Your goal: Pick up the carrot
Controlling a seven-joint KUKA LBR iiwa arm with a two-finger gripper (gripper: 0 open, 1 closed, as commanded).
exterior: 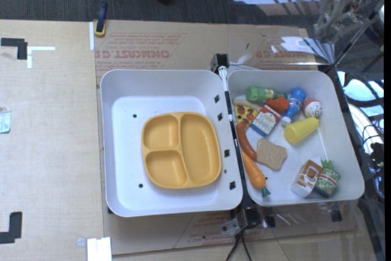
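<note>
Plainly orange, smooth, tapered, green-tufted at one end: carrot (253,173), slantwise against the right bin's (345,150) left wall, beside bread slice (271,154). Pincer state: cannot tell.

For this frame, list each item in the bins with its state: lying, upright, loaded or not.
carrot: lying flat by the right bin's left wall, green tip toward the near edge, ungrasped
hot dog: lying flat just behind the carrot
bread slice: lying flat
yellow bottle: on its side
yellow plate: right side up in the left bin, nothing in its three compartments
</note>
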